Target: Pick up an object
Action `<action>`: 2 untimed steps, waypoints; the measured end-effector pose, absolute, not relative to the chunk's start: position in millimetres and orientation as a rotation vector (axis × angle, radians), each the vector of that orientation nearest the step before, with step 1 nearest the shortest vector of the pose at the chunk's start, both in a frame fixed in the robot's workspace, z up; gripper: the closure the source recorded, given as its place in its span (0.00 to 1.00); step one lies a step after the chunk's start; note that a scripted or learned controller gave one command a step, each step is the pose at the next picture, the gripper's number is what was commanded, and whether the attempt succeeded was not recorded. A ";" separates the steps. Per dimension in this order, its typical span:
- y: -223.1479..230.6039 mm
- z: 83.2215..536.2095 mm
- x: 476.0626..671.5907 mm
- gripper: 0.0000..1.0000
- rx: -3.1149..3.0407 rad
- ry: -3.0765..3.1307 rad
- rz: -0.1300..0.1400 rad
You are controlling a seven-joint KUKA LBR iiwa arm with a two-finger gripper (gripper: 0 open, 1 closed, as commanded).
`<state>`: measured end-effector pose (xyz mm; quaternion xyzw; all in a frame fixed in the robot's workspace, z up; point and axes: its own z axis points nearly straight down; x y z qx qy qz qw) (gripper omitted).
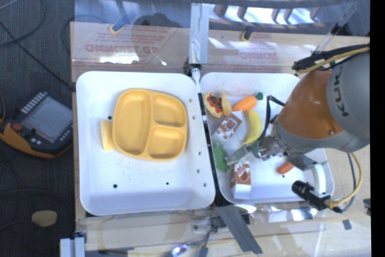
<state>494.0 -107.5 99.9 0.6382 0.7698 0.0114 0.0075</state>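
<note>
Filling the right side of the frame, my arm reaches in over the right bin, its orange band sitting above the grey wrist. My end effector hangs low over the middle of that bin, among the small things there. Whether it is released or clenched I cannot tell, and nothing shows clearly as grasped.

Just to the upper left of my end effector lies a yellow banana, touching or nearly touching it. Above the banana, an orange carrot with a green tip lies at a slant near the bin's upper edge. Left of the carrot sits a small piece of toy food in red and yellow, close to the wall between the bins. Below that lies a small brown-and-white packet, and a second packet of the same kind lies in the lower part of the bin on a white box. A green item rests against the bin's left wall, between the two packets. A small orange piece shows just to the lower right of my end effector.

The left bin carries a yellow divided tray with three compartments, lying flat near its middle. A pale yellow block lies at the tray's left edge, touching it.

Both bins sit side by side on the worktop. At the far left of the frame, on the dark floor, lies a handheld control unit with a grey screen and orange casing.
</note>
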 end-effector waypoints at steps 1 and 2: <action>-100.4 92.4 491.9 0.00 1.985 2.407 0.022; -100.6 103.4 493.5 1.00 1.987 2.404 0.028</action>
